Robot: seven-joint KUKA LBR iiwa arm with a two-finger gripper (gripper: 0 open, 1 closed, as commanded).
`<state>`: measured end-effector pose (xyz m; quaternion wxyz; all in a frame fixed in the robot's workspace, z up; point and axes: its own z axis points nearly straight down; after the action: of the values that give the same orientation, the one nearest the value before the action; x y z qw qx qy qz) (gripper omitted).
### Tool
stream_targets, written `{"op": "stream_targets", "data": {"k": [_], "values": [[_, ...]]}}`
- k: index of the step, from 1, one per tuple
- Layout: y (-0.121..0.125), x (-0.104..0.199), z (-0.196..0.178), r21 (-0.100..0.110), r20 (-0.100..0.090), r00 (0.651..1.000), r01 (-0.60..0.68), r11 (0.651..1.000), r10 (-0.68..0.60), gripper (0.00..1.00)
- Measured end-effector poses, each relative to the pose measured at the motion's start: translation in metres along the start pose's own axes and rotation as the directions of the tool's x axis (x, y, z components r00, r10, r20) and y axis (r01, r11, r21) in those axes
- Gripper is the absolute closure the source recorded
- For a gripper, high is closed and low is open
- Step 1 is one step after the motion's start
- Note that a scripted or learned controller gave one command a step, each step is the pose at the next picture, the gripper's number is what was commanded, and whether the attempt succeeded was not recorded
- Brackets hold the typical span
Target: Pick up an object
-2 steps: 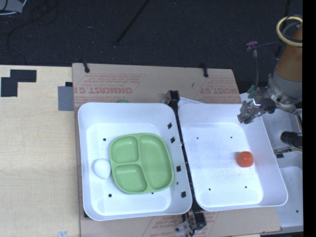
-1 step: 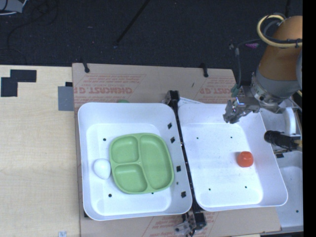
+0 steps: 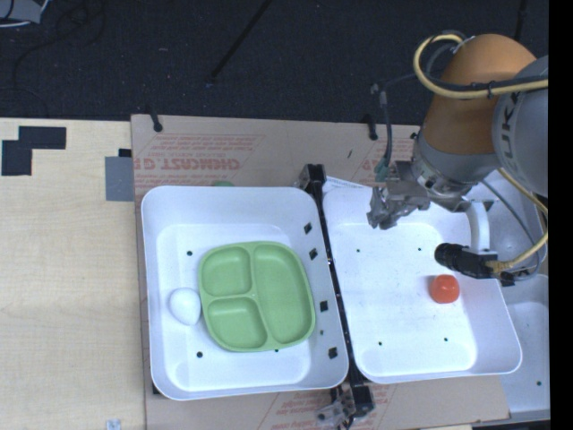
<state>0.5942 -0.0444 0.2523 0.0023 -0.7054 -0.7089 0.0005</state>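
A pale wood bench [image 3: 63, 285] carries two white bins. The jaws [image 3: 387, 213] hover over the right bin's [image 3: 403, 348] back edge, their opening unclear. An orange object [image 3: 444, 288] lies on that bin's right side.

You can't tell what sits between the gripper's [image 3: 387, 215] small dark jaws; the arm [image 3: 488, 88] is cut off behind them.

Even, fairly bright overhead light; white bins [image 3: 179, 365] near glare, shadows faint. Floor beyond the bench very dark. Image soft overall; gripper [image 3: 387, 211] detail possibly blurred.
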Motion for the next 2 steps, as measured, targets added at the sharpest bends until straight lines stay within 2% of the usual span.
{"op": "stream_targets", "data": {"k": [2], "values": [[-0.002, 0.094, 0.025, 0.001, 0.001, 1.0, -0.001, 1.0, 0.001, 1.0]]}}
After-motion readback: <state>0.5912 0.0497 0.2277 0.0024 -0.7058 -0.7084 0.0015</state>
